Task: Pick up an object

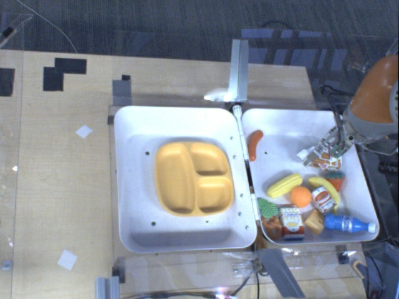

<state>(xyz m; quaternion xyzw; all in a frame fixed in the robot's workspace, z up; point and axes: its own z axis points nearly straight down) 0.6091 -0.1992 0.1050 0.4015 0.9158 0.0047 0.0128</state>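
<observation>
My gripper hangs low over the far right part of the right bin, reaching in from the right under the orange band of the arm. Just below it lies a small white and orange packet; whether the gripper touches it is unclear. Toward the bin's front lie a yellow corn cob, an orange, a banana, a red and white can, a blue bottle and a red box. A red sausage lies alone near the bin's left wall.
The left bin holds a yellow divided plate at its middle. A metal post stands behind the gap between the bins. A green toy sits in the right bin's front left corner.
</observation>
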